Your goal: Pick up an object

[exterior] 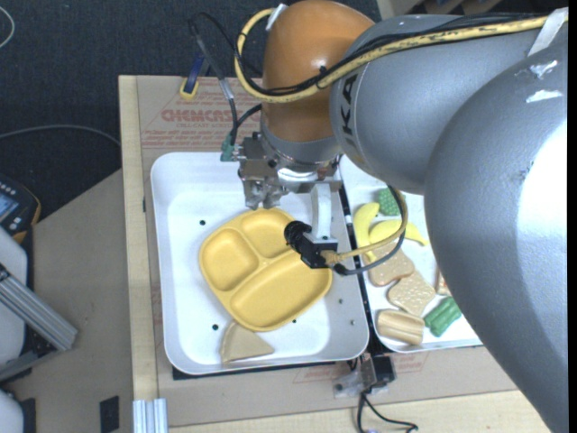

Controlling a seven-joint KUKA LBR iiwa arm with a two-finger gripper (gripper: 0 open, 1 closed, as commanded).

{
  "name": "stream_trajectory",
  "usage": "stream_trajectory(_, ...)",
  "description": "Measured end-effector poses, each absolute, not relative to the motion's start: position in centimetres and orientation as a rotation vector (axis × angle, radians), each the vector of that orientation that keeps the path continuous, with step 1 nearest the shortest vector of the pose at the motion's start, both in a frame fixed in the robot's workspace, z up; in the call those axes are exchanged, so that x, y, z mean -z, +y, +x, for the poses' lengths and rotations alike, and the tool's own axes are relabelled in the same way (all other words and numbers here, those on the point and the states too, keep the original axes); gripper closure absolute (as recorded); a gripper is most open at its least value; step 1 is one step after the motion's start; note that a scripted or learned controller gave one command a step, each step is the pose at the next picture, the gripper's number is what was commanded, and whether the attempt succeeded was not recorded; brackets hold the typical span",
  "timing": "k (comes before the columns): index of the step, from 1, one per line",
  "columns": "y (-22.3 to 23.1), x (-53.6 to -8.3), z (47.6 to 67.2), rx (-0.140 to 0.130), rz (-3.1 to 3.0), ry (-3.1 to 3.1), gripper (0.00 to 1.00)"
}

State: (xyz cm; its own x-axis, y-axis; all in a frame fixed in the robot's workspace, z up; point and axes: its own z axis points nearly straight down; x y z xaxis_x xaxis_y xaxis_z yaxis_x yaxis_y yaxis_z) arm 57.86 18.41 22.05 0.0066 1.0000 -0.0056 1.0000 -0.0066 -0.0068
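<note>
The gripper (263, 188) hangs low over the left bin (171, 269), at the far edge of the yellow divided plate (261, 269); whether it grips cannot be told. The plate lies flat in the bin, so the lift seems not yet done

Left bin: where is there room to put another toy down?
Bare floor runs along the left bin's left wall, beside the yellow divided plate, and in the near right corner. The right bin is crowded with toy food.
</note>
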Motion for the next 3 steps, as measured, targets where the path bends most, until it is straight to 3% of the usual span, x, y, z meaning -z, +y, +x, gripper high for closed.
stream_trajectory(1, 22.8, -33.0, 51.0, 0.012, -2.215, -2.229, 1.0)
stream_trajectory(2, 22.4, -26.7, 51.6, -0.012, -2.22, -2.217, 1.0)
stream_trajectory(3, 22.5, -28.2, 51.7, 0.0, -2.222, -2.22, 1.0)
